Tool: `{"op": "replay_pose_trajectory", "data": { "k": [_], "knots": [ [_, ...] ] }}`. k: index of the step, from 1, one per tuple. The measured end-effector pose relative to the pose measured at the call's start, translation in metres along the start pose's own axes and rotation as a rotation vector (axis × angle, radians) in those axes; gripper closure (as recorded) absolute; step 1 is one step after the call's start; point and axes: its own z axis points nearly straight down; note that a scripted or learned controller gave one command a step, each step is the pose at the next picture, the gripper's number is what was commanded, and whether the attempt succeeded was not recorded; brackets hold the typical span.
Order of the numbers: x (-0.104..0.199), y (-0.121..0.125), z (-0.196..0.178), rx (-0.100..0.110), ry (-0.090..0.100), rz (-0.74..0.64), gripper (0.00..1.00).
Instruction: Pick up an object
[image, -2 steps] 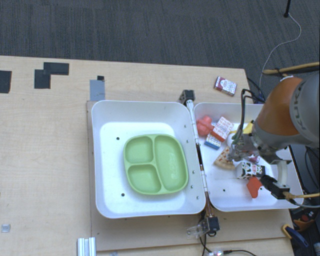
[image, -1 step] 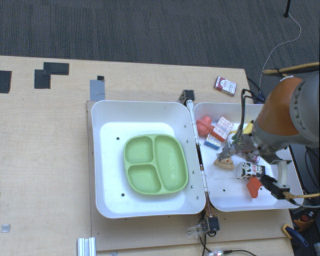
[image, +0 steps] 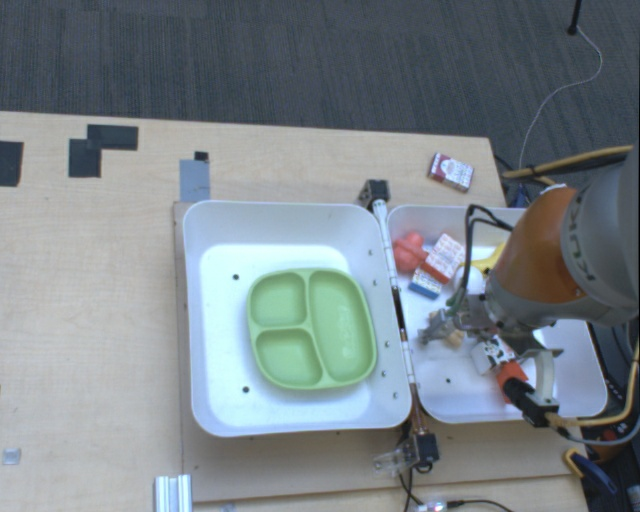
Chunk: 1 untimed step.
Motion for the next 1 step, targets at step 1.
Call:
{"op": "replay_pose_trajectory", "data": {
  "k": [1],
  "knots": [
    [0.0006,0.0021,-0.0113,-0.005,0.000,-0.001,1.00]
  ]
}}
